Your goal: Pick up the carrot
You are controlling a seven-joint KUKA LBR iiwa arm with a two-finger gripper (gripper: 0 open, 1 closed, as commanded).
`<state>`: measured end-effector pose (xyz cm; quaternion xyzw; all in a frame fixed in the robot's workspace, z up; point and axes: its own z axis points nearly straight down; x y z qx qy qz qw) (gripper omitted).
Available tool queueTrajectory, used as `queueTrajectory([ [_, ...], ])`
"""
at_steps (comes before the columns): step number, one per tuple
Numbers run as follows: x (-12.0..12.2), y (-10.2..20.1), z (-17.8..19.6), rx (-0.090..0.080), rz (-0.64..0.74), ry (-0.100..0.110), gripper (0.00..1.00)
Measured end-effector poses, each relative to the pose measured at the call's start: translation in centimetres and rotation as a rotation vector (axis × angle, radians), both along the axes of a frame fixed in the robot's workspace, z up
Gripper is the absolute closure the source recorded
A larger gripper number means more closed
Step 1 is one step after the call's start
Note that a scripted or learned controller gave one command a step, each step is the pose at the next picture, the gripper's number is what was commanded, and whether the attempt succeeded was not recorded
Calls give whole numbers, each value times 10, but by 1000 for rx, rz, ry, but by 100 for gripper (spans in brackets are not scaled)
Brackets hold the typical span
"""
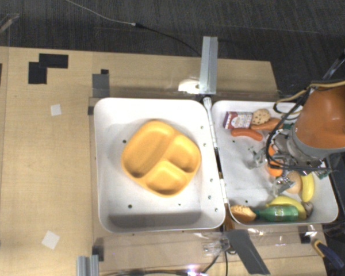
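Note:
The carrot (250,134), a long orange-red piece, lies near the back of the right bin (241,177), just below a snack packet (237,120). My gripper (270,169) hangs low over the middle of that bin, in front and to the right of the carrot. Its metal fingers (256,157) stand apart, open, on either side of a small orange thing (274,167) that the wrist mostly hides. I cannot tell what that thing is. The carrot is not between the fingers.
The right bin also holds a cookie (262,117), a banana (285,202), a second yellow piece (308,187), a green bottle (279,213) and a bread roll (243,213). A yellow divided plate (161,157) lies in the left bin (109,200).

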<state>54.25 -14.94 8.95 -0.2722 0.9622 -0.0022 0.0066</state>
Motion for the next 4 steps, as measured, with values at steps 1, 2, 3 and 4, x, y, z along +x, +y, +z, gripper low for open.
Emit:
queueTrajectory([
  [1, 3, 1, 13, -1, 5, -8, 100],
  [2, 27, 24, 0, -5, 378, 2, 100],
  [3, 15, -19, 42, -7, 423, 3, 100],
  [4, -24, 17, 0, -6, 439, 4, 100],
])
